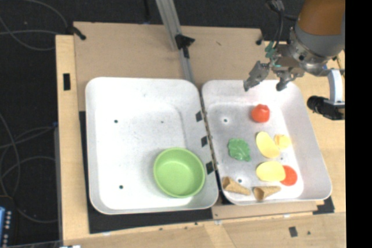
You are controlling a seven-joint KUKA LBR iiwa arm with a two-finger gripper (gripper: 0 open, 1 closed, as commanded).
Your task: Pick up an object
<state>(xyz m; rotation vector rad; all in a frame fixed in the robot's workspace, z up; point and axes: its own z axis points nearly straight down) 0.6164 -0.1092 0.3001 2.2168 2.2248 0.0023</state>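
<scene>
Tool (268,82) spread open above right bin (302,125), nothing gripped

The left bin (116,125) is bare across its far and left parts; a green bowl (179,172) takes its near right corner. In the right bin (232,103), toys crowd the near half, leaving the far left floor free.

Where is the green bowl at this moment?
The green bowl sits in the left bin, at its near right corner, beside the divide between the bins.
</scene>
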